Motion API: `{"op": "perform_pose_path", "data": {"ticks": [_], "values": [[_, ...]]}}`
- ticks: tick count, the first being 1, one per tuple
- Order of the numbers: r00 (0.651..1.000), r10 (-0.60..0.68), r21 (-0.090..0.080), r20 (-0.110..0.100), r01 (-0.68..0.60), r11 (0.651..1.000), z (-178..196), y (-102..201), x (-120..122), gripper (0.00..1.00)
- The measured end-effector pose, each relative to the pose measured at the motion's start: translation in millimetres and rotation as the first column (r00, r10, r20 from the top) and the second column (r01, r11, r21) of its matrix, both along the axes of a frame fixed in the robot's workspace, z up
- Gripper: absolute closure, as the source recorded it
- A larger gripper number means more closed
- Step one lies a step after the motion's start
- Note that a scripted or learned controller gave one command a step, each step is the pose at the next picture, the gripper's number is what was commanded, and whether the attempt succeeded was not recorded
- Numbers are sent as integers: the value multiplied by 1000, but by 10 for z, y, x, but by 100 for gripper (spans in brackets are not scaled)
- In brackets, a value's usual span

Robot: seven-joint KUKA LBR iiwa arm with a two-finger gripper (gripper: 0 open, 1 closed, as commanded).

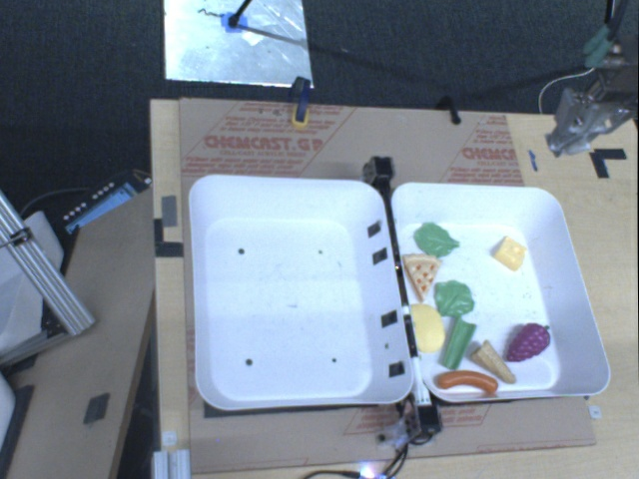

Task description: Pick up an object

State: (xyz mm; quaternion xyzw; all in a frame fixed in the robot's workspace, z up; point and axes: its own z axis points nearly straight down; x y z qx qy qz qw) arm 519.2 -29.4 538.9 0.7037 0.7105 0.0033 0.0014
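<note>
The right bin point(574, 267) holds several toy foods. A green leaf point(435, 238) and a yellow cheese block point(509, 253) lie toward its far side. A pizza slice point(421, 272), a second green leaf point(454, 297), a yellow lemon point(427, 327) and a green cucumber point(459, 342) lie along its left side. Purple grapes point(528, 341), a tan cone point(493, 360) and an orange sausage point(466, 382) sit near its front edge. My gripper point(584, 120) hangs at the upper right, beyond the far right corner of that bin and well away from every object.
The left bin point(285, 287) sits beside the right one, joined by black clips point(384, 257). Both rest on a cardboard sheet point(260, 133). A shiny metal plate point(235, 28) lies at the back. An aluminium frame point(35, 267) stands at the left edge.
</note>
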Motion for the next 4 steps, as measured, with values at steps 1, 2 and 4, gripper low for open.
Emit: {"op": "perform_pose_path", "data": {"ticks": [1, 2, 4], "values": [[1000, -1, -1, -3, 1, 1000, -34, 363, -298, 100], [1000, -2, -1, -4, 2, 1000, -36, 667, -326, 100], [1000, -3, -1, -4, 3, 1000, -39, 1218, -329, 100]]}}
